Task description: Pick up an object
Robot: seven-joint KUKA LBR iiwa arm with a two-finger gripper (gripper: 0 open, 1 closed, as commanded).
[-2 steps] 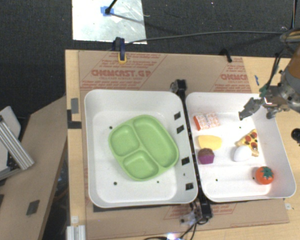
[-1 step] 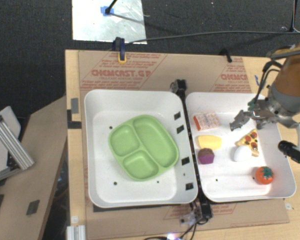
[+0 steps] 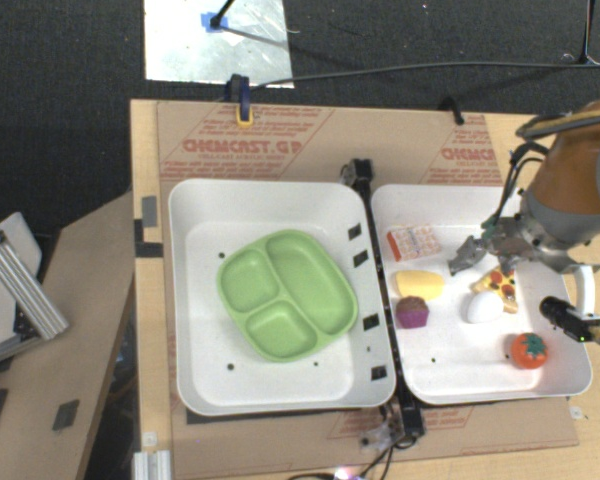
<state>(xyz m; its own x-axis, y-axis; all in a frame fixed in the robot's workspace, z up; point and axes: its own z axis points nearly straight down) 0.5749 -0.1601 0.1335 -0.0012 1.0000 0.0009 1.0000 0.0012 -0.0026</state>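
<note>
The arm [image 3: 578, 183] is cut off at the right edge, partly hiding the pizza toy [image 3: 502, 288].

At the right edge of the frame I see my arm [image 3: 580, 183], a rounded grey body with a broad orange band above the wrist. Thin dark cables loop along its left side. Below sit a metallic grey gripper [image 3: 485, 253] and a white bracket.
</note>
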